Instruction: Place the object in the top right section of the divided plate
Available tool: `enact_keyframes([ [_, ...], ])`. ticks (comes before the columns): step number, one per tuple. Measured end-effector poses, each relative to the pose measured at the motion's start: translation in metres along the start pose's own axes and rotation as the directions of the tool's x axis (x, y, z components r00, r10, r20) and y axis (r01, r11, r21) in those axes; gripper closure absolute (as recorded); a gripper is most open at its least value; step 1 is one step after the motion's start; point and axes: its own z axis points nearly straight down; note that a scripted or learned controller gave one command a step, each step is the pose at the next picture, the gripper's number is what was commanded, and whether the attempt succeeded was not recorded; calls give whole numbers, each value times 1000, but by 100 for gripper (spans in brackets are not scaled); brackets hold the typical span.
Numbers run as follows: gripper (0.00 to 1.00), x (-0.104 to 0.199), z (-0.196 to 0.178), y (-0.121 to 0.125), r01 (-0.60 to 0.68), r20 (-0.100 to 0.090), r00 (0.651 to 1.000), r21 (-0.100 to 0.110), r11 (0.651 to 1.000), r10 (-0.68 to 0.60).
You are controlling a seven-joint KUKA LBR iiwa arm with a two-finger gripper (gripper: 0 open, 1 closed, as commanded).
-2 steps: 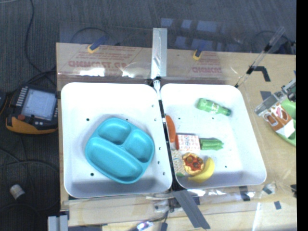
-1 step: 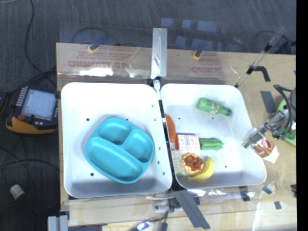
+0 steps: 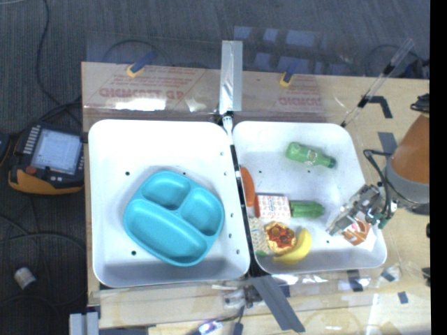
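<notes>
A blue divided plate (image 3: pixel 174 216) sits in the left bin (image 3: pixel 105 187); the claw (image 3: pixel 353 218), grip unclear, hovers over a small orange-and-white object (image 3: pixel 356 234) at the right bin's (image 3: pixel 314 135) near right corner.

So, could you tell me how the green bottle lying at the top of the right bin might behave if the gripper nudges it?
The green bottle lies on its side on the smooth bin floor, so it would probably roll or skid. It looks like small plastic, likely light. Its rounded body may slip out from between the fingers.

wooden bench (image 3: pixel 408 292), two white bins (image 3: pixel 105 187)
</notes>
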Motion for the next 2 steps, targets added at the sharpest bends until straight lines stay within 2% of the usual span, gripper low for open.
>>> enact_keyframes([
  [1,100,-18,-164,0,228,5,974,-1,974,-228],
  [2,100,-8,-10,-9,190,0,982,2,982,-190],
])
